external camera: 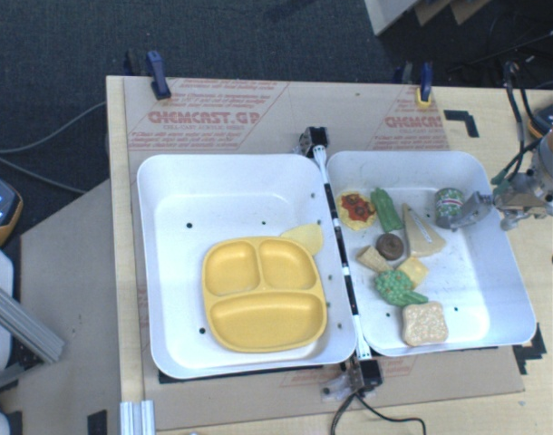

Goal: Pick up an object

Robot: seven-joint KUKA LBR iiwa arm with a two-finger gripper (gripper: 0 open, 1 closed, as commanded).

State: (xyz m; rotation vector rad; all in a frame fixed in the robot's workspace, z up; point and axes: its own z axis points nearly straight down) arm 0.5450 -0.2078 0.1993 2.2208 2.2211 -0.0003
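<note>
**Operator:** State the current step.

**Technician:** Approach phase. The end effector (480, 208) sits over the upper right part of the right bin (508, 270), reaching in from the right. A small green-and-white can (450, 206) lies touching or just beside its tip. Whether the can sits between the fingers, or whether they stand wide or narrow, I cannot tell; the view is too small there. No object is confirmed as held.

**Operator:** Where are the candidate objects?

**Technician:** All in the right bin. Along its left side: a pizza slice (356, 207), a green pickle (385, 208), a brown round piece (390, 245), a pale wedge (422, 232), broccoli (395, 285) and a slice of toast (424, 323). The left bin (168, 243) holds a yellow divided plate (263, 293), with a pale yellow piece (303, 236) just beside the plate's upper right corner.

**Operator:** What does the next move call for?

**Technician:** In my judgement, the can is the nearest target. Centre the end effector on it, close firmly, then lift straight up. The can lies well apart from the cluster, so collision risk appears low; a rounded body may roll away if contact is off-centre.
</note>
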